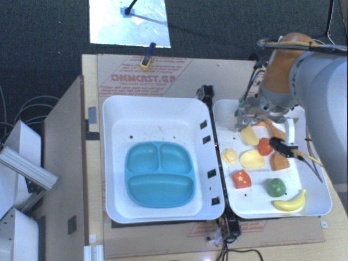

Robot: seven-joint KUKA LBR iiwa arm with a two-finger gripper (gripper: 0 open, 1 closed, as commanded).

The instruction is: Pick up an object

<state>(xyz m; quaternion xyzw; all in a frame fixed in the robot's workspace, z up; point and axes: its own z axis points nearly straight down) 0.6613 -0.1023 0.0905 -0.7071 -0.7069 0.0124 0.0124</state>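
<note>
My gripper [244, 119] hangs low over the far part of the right bin [321, 200], just above a pale yellow toy food [249, 135]. I cannot see anything held in it. Close by lie a red tomato [265, 145], an orange carrot piece [275, 129], a yellow lemon-like piece [252, 159] and a small cream piece [229, 156]. Nearer the front are a red pepper piece [242, 179], a green lime [275, 187], a banana [289, 202] and an orange-brown wedge [280, 161].
The left bin [117, 118] holds a blue divided plate [160, 174]. A black divider with clips [213, 145] runs between the bins. The grey arm [318, 91] covers the right bin's far right corner.
</note>
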